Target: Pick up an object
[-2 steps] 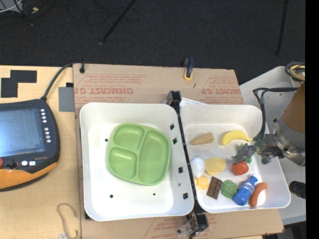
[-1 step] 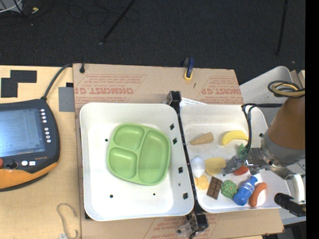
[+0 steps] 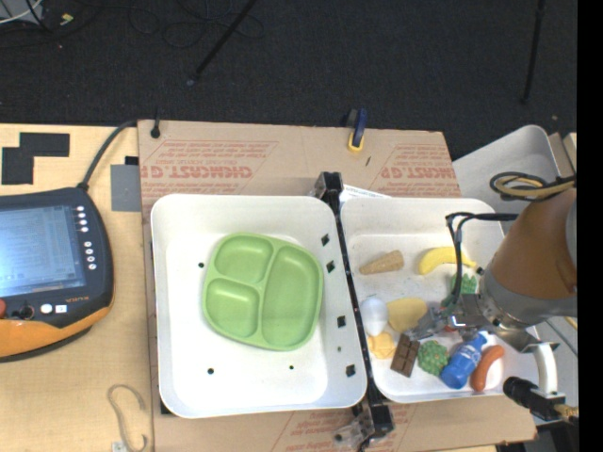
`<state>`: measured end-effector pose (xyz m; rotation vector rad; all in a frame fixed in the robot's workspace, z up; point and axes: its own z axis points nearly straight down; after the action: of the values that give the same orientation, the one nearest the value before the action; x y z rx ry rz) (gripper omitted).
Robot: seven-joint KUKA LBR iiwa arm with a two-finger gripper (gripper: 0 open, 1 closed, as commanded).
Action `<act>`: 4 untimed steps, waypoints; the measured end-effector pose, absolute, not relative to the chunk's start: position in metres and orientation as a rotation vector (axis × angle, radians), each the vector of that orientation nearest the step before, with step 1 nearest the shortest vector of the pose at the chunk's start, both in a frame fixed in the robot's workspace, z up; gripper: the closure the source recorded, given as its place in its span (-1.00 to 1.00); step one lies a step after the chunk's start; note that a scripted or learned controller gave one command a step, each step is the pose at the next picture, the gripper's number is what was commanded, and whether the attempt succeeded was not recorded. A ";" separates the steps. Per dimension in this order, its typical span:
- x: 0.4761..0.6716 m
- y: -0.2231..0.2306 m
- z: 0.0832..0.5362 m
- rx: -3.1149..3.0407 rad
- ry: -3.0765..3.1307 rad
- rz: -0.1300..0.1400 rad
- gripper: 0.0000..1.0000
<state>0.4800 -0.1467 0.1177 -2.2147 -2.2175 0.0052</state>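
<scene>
At the near edge of the tabletop (image 3: 57, 384), a black clamp (image 3: 367, 427) is seen between the two bins, partly cut off by the frame. In the near right corner of the right bin (image 3: 415, 217), a tight cluster of toy food is crowded together: a blue bottle (image 3: 462, 363), a red-and-white piece (image 3: 486, 370) touching it, a green bumpy piece (image 3: 432, 356), a brown bar (image 3: 405, 354) and a small yellow piece (image 3: 381, 345). The end effector (image 3: 450, 316) is lowered just above this cluster, beside a yellow block (image 3: 407, 312); whether it is spread or pressed together cannot be told, since its tip is blurred against the objects. Much of the bin's right side is hidden by the arm (image 3: 535, 252). Farther back, a tan bread-like piece (image 3: 382, 263) and a banana (image 3: 439, 259) lie apart, the banana partly crossed by a black cable (image 3: 459, 243). In the left bin (image 3: 179, 347) a green divided plate (image 3: 263, 291) is set. A tablet-like pendant (image 3: 47, 266) is cut off at the left edge. At the far side, a blue-and-yellow clamp (image 3: 356, 130) grips the cardboard (image 3: 283, 163)
</scene>
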 end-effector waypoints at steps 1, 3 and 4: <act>0.481 -0.145 0.089 -2.217 -2.220 -0.003 -1.00; 0.483 -0.148 0.165 -2.224 -2.223 -0.002 1.00; 0.486 -0.153 0.207 -2.223 -2.222 -0.002 1.00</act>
<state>0.4858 -0.1528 0.2073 -2.2232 -2.2222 -0.0017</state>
